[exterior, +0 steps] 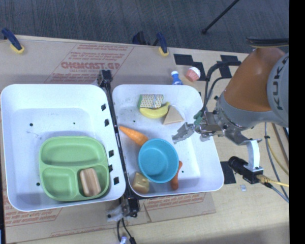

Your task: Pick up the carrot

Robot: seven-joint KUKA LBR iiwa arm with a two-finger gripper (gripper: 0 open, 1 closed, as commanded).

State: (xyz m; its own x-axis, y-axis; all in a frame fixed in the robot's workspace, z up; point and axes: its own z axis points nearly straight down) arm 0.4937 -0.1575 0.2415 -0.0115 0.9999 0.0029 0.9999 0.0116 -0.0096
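Carrot (pixel 133 134) lies in the right bin (pixel 209 159), near that bin's left wall, tilted with the thick end toward the bowl and the thin end up-left. It touches or nearly touches the rim of the blue bowl (pixel 158 159); nothing grips it.

Right bin contents:
- blue bowl, upright, roughly centre-front
- banana (pixel 153 111) at the back, with a yellow-grey sponge (pixel 151 100) just behind it, touching
- tan wedge-shaped block (pixel 173 116) just right of the banana
- small brownish lump (pixel 141 182) at the front, beside the bowl's lower-left edge
- thin orange stick-like item (pixel 176 175) at the bowl's right side, partly hidden by it; cannot tell what it is

Left bin (pixel 10 136) contents:
- green divided plate (pixel 71 166) at the front, three compartments
- brown bread-like roll (pixel 89 181) in the plate's lower-right compartment; the other two compartments hold nothing visible

End effector (pixel 184 133) is over the right side of the right bin, right of the bowl and well apart from the carrot. Fingers are narrow and hold nothing. Arm (pixel 254 90) comes in from the right, with the orange band above the wrist.

On the bench (pixel 86 60) behind the right bin: a small blue-and-white item (pixel 176 77) and a pink-and-white one (pixel 193 73) beside it, both outside the bins. Clamps (pixel 12 40) sit on the cardboard's back edge.
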